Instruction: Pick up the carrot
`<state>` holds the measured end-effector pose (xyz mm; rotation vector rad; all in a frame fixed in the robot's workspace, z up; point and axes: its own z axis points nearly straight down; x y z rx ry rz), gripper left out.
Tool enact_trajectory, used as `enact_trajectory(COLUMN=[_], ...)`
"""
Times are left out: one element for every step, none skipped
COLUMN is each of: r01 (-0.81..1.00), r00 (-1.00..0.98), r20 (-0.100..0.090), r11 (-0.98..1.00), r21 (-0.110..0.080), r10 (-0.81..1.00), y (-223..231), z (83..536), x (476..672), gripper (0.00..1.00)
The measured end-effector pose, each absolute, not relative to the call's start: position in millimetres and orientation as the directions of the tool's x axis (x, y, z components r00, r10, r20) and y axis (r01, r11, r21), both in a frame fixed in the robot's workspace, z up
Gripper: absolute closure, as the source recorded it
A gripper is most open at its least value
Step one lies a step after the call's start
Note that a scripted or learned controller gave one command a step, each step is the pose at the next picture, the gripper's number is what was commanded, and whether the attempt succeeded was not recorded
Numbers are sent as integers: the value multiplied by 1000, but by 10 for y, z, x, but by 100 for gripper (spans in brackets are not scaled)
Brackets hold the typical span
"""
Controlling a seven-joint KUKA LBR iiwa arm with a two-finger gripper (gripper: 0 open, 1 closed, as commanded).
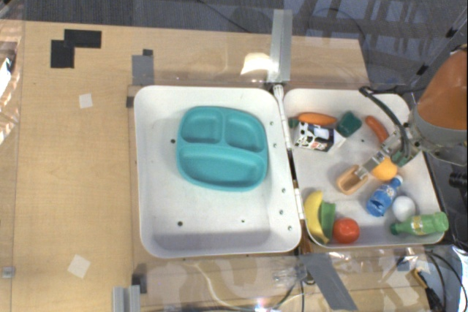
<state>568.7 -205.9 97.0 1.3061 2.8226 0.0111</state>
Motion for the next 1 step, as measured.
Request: enact_trajectory(r01=[762], r00=[-647], r20=[-25], r11=[647], r21=[19], r10=[762], y=[-2059], z=[969], x=[5686], gripper=[0])
